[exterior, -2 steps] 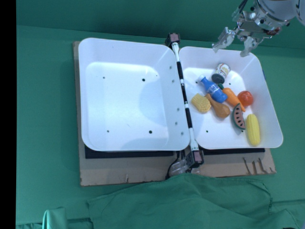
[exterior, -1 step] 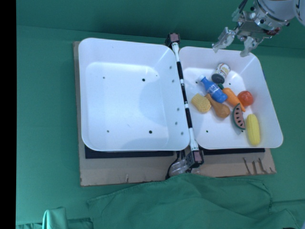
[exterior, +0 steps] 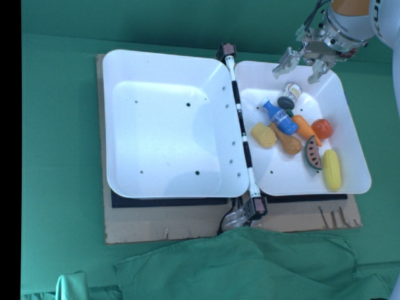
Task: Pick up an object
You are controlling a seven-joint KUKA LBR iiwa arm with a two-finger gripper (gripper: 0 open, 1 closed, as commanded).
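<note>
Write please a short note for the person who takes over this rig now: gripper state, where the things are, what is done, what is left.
Gripper: open, holding nothing, above the far edge of the right bin.
Things: all in the right bin: small can, blue bottle, carrot, tomato, watermelon slice, corn, and two yellow-brown pieces beside the bottle.
Done: nothing picked up.
Left: lower, grasp one thing, lift. The can lies nearest.
</note>
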